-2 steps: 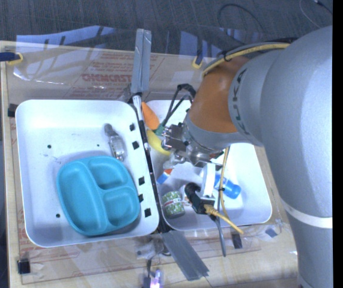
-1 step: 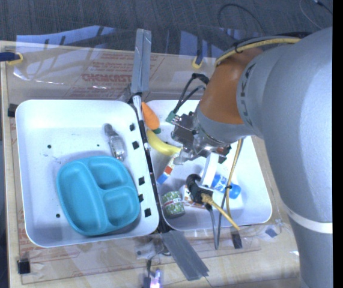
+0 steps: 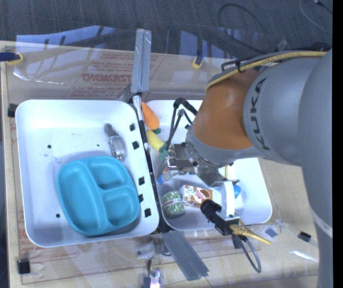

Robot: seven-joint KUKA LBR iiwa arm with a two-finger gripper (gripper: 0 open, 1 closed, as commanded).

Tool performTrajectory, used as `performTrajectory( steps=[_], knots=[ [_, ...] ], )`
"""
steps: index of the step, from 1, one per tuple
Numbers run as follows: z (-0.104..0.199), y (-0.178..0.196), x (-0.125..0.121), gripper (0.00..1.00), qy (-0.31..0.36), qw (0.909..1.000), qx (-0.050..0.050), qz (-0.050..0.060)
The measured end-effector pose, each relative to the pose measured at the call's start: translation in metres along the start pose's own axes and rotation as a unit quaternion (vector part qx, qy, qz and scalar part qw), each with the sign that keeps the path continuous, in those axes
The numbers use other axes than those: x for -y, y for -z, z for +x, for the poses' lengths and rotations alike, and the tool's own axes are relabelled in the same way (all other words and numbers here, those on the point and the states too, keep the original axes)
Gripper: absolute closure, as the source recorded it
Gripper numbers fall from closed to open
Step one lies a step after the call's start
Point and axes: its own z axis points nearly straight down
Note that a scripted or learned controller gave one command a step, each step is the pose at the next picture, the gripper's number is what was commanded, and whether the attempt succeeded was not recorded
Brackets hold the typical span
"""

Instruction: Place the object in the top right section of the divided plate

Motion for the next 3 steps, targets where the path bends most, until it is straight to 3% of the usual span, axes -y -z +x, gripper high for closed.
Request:
performTrajectory(
  steps=[1, 2, 3],
  knots=[
    [0.033, -0.032, 0.001, 1.0, 0.025, 0.9997, 0.0, 0.0],
    [0.0, 0.083, -0.001, 1.0, 0.117, 0.9932, 0.001, -0.003],
    [0.029, 0.073, 0.0, 1.0, 0.03, 0.9996, 0.0, -0.001]
  ],
)
